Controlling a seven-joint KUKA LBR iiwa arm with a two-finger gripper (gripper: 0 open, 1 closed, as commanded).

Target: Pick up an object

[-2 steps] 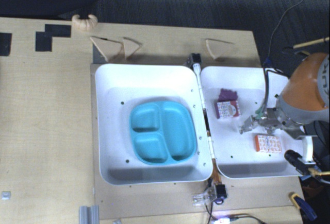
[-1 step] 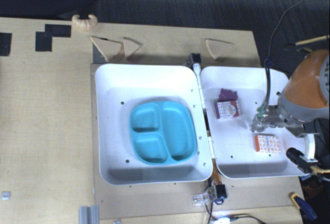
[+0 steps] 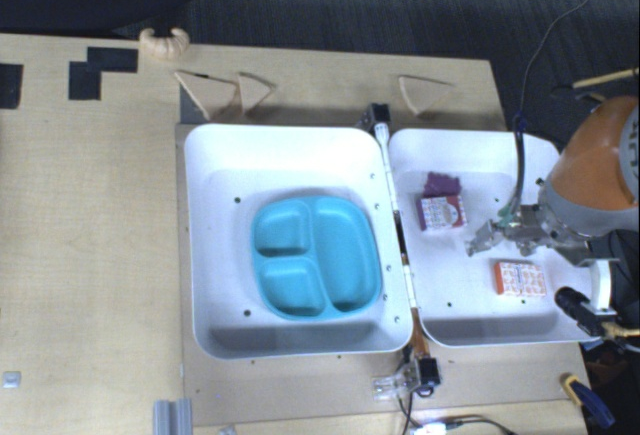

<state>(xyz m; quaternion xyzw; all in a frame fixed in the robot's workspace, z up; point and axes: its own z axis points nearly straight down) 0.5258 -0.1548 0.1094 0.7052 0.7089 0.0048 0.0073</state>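
Cardboard, we judge, makes the small orange-and-white packet (image 3: 519, 279) just below our hand (image 3: 497, 235) light, stiff and easy to pinch across its short sides, while the purple-topped box (image 3: 441, 202) farther left looks bulkier; we cannot tell whether the hand is apart or together.

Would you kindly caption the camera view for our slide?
End effector hovers in right bin between two small boxes; blue divided tray fills left bin.

Turquoise tray (image 3: 316, 255), white bins (image 3: 215, 173), purple packet (image 3: 441, 186), red-patterned box (image 3: 519, 278)
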